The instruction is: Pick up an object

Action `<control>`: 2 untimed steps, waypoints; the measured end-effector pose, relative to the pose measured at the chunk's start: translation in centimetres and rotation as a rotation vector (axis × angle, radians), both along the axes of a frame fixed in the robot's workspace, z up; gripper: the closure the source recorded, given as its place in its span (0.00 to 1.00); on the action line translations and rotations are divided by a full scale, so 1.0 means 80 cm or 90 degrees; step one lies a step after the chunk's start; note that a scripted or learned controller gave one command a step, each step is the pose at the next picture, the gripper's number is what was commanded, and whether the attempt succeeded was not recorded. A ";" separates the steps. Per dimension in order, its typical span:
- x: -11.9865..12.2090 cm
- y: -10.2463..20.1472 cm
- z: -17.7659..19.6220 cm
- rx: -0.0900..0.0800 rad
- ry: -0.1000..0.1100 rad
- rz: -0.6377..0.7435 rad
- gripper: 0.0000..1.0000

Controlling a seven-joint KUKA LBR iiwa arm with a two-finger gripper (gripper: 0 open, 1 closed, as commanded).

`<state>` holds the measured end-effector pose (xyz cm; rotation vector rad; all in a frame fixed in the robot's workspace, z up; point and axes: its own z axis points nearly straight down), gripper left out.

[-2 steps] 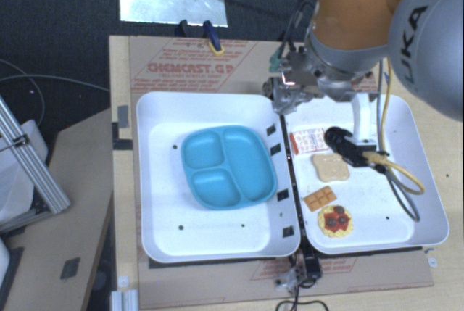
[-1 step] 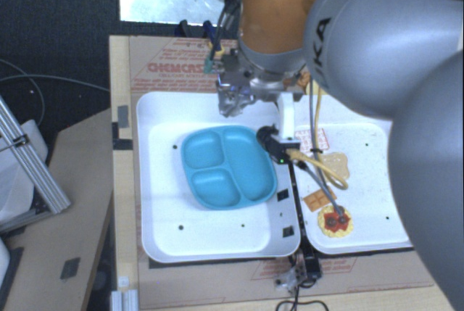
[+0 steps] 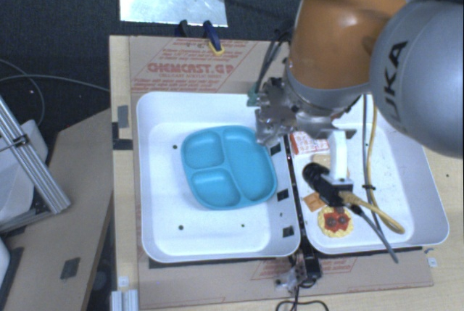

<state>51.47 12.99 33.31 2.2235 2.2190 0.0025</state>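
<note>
The two-finger gripper (image 3: 270, 119) is being positioned at the blue plastic divided plate's (image 3: 226, 166) right rim; finger state cannot be told; squarer alignment is being advised

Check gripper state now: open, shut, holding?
Gripper: cannot be told; it sits over the right edge of the blue tray, nothing seen held.

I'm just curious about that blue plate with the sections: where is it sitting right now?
The blue plate lies flat in the left white bin, toward that bin's right side, close to the divider between the two bins and just below the claw.
</note>
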 end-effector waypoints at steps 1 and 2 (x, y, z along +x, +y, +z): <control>-0.036 0.003 -0.001 0.000 0.001 0.004 1.00; -0.035 0.057 0.047 0.002 -0.003 0.007 1.00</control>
